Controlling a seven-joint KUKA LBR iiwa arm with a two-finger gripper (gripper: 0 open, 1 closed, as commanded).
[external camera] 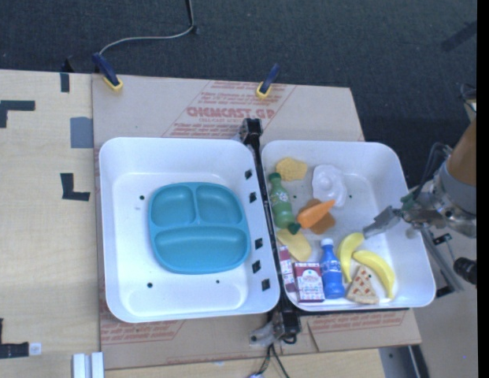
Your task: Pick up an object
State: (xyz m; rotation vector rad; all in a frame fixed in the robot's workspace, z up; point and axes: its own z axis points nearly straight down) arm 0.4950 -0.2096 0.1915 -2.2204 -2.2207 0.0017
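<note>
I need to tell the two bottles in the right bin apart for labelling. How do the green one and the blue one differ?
The green bottle lies against the divider near the middle of the right bin; the blue bottle lies nearer the front wall. The green bottle has a dark green cap; the blue bottle has a blue one. The green bottle sits beside the orange carrot; the blue bottle sits between the red carton and the bananas. Both are small and lie flat.

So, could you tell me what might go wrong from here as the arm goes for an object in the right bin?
1. The toys are packed tightly: the blue bottle, red carton and bananas touch, so the gripper might nudge neighbours or grab two.
2. The gripper sits near the right bin's wall, so a descent there could clip it.
3. The curved bananas may slip.
</note>
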